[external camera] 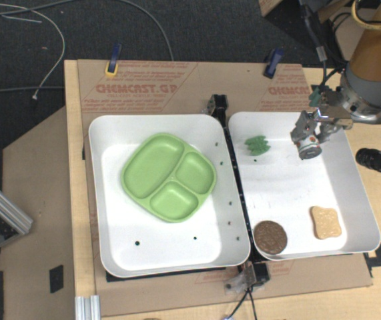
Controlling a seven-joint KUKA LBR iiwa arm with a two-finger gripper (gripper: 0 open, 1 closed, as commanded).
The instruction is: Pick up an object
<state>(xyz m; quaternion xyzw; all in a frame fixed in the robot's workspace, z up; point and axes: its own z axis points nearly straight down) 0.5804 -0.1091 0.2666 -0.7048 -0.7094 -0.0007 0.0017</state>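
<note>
Green broccoli lies just beside our gripper, away from the arm; we cannot tell how its jaws stand.

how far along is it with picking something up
Nothing looks picked yet. The green broccoli piece, the round brown cookie and the tan cracker all lie on the floor of the right bin, and the green divided plate sits in the left bin. In hand: the gripper hangs over the right bin's far end, right of the broccoli. The grasp and the lift remain.
</note>
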